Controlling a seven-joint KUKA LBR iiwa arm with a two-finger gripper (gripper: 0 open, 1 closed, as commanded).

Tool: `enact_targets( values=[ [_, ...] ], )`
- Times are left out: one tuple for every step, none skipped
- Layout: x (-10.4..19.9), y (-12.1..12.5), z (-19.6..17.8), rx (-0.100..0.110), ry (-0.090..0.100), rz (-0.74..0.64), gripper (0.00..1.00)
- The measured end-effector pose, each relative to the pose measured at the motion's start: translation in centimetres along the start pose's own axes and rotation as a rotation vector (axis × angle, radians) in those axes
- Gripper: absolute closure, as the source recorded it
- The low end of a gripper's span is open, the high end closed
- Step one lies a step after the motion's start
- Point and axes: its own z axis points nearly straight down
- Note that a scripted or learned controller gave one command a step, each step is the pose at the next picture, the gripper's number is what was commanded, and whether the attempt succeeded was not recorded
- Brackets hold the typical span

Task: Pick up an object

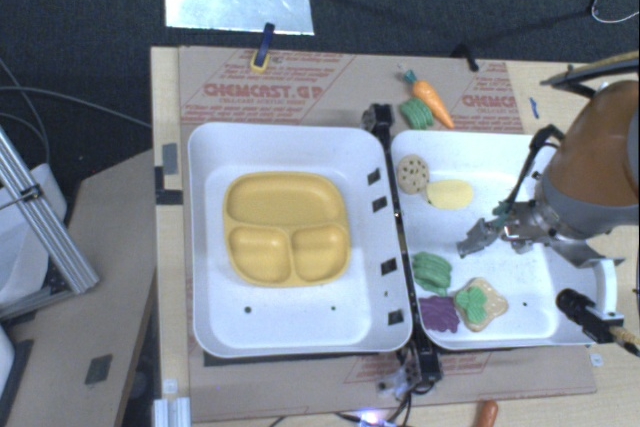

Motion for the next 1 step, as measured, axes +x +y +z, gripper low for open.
enact_targets(
  values=[
    [-1.80, 9.96, 9.90, 0.005, -0.004, 0.006, 0.00]
  ],
)
